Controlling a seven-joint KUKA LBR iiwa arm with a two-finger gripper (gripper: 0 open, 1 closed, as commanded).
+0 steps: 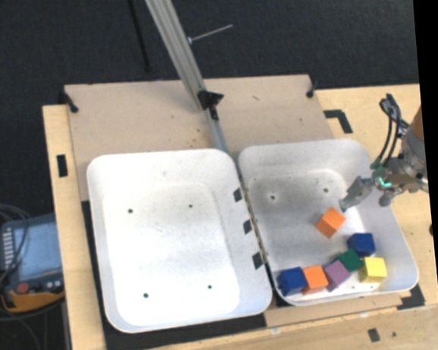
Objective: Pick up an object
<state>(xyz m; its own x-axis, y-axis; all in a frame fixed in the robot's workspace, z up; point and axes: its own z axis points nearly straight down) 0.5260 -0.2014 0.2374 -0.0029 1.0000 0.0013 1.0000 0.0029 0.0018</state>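
On the wooden desk (67, 222) two shallow white bins (165, 167) stand side by side, a slanted metal rail (181, 52) rises behind them, and a small screen device (29, 252) with cables lies at the left.

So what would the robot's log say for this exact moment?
gripper: over right white bin, nothing visibly held | nearest: orange foam cube, just below fingertips | other cubes: along bin's near edge | pick: not yet done

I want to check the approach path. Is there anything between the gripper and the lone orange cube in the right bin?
In the camera view, nothing: just a short bare stretch of the right bin's floor separates the gripper from the orange cube.
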